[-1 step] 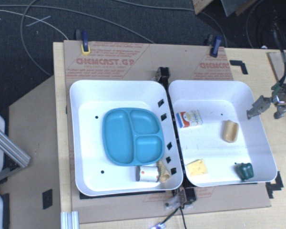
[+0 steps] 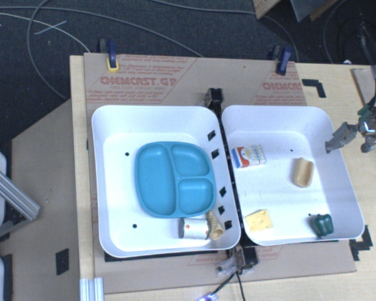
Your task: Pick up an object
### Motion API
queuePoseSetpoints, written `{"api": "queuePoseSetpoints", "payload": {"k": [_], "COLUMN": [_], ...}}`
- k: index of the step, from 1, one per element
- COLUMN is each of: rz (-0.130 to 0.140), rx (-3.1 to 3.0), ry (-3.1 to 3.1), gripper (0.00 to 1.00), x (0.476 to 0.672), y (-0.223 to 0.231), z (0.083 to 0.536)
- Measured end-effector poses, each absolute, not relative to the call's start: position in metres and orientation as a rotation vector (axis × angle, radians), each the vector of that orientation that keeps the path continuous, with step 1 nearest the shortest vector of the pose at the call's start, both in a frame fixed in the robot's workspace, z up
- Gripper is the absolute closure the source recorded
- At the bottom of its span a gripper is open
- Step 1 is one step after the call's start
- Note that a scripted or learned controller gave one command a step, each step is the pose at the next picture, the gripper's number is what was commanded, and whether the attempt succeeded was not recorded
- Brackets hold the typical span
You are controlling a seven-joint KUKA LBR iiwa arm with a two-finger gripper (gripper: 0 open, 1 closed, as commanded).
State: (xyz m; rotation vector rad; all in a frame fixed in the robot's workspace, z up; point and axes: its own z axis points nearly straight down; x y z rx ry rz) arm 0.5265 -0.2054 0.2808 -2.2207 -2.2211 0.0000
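A small can (image 2: 194, 229) lay just below the blue plate (image 2: 175, 179). Right of the plate, in the other bin (image 2: 338, 168), sat my likely target, a tan cylinder (image 2: 302, 172): probably light and stiff, best pinched across its sides. My hand (image 2: 354, 137) hung beyond, holding nothing; its opening I couldn't tell.

Both white bins (image 2: 163, 119) look like smooth plastic with a soft sheen. The blue divided plate (image 2: 175, 179) is plastic too — matt, even-toned. Under them the tabletop (image 2: 175, 77) is brown cardboard-like sheet — dull, printed in red, held by blue clamps (image 2: 113, 60).
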Motion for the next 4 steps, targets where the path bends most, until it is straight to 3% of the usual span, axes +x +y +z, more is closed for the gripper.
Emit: {"api": "queuePoseSetpoints", "payload": {"k": [1, 3, 4], "rz": [0.002, 0.003, -0.003], "rx": [-2.218, -2.218, -2.221], "ry": [-2.218, -2.217, -2.222], "gripper": [0.00, 0.00, 1.00], "x": [0.519, 0.526, 0.528], "y": [-0.198, -0.207, -0.207], "z": [0.228, 0.127, 0.142]}}
